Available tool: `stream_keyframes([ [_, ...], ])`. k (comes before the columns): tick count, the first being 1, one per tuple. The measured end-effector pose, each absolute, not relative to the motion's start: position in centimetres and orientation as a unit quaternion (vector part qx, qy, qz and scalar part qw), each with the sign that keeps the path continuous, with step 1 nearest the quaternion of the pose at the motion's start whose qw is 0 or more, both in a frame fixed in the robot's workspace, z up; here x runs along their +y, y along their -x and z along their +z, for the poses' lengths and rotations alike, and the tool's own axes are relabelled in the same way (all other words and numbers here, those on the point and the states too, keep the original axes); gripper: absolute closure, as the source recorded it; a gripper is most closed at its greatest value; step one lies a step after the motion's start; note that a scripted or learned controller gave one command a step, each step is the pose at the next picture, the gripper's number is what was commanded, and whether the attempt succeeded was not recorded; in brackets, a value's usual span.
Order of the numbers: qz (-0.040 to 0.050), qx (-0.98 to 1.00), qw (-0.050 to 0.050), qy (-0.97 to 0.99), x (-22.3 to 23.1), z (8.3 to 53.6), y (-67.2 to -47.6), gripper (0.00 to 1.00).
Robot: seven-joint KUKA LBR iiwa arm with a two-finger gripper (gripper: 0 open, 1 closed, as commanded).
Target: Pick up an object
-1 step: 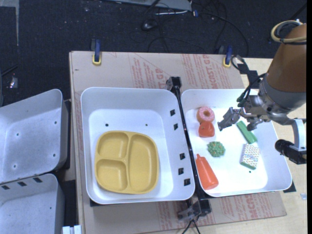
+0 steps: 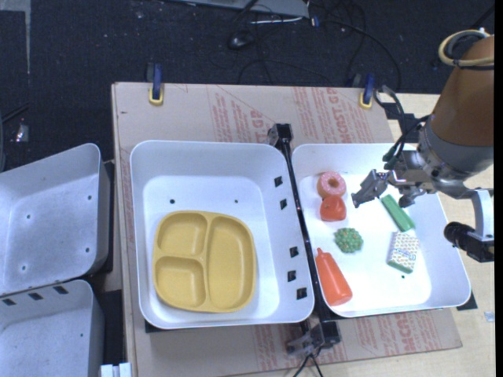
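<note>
In the left white bin point(image 2: 141, 171) lies a yellow plastic tray point(image 2: 206, 261) with three compartments, flat on the floor. The right white bin point(image 2: 448, 285) holds the candidates: an orange plastic bottle point(image 2: 333, 277) near the dividing wall, its neck aimed up and left; above it a pink frosted toy doughnut point(image 2: 332, 184) touching a small red block point(image 2: 333, 208); a green bumpy ball point(image 2: 349, 239) in the middle; then a green stick-shaped bar point(image 2: 398, 212), and just below it a small patterned carton point(image 2: 403, 251). The gripper point(image 2: 387, 185) hovers over the bar's upper end, fingers spread apart with nothing between them. The bar looks the likeliest target: probably light, rigid and smooth, so somewhat slippery. Its long axis runs from upper left to lower right; closing across the narrow width near its middle should be steadiest.
</note>
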State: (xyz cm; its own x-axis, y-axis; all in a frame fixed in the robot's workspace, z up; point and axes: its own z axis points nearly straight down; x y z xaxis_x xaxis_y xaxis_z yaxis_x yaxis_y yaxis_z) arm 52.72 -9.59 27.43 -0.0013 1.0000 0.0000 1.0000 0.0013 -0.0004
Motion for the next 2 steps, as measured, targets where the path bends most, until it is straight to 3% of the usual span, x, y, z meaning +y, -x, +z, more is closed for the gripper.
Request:
stream_keyframes([
  [2, 0.0008, -0.706, 0.001, 0.708, -10.1, 15.2, -52.9, 0.00],
])
